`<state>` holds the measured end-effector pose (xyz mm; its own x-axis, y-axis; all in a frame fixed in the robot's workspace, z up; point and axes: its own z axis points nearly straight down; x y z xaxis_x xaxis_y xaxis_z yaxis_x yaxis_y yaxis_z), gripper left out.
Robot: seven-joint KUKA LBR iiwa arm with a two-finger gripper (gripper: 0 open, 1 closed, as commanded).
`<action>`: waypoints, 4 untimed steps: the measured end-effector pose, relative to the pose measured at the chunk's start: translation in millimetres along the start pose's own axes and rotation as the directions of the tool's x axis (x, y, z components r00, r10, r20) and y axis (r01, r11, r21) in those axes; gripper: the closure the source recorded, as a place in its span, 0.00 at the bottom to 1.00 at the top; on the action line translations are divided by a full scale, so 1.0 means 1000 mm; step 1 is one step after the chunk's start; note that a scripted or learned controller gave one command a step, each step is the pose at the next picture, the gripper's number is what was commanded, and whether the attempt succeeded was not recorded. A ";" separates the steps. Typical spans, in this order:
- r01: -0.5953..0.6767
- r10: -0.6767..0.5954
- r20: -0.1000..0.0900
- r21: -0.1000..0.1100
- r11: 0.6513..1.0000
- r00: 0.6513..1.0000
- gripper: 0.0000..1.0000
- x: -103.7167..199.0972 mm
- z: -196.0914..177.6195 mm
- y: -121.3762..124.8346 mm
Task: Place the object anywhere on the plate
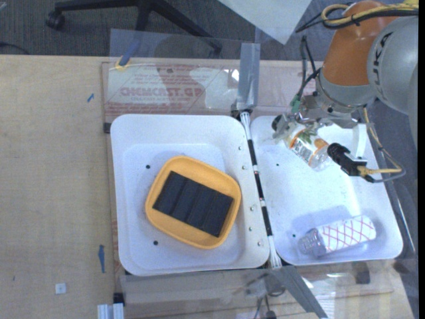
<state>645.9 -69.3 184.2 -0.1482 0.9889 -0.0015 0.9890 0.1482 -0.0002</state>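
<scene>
The gripper (300, 130) hung over the right bin, apparently clasping a small clear plastic bottle (309, 146); the yellow square plate (155, 197) lay well left, in the other bin.

A pale wood worktop (46, 178) seen from above, with dark carpet (80, 38) beyond its far edge.

On the carpet stands the black base of an office chair (143, 8), legs spread. A white sheet (275, 5) lies at an angle near it. Small blue marks dot the worktop's left side.
</scene>
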 end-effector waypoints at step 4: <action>0.454 -0.454 -0.003 0.001 0.891 0.891 0.00 0.223 0.000 -0.053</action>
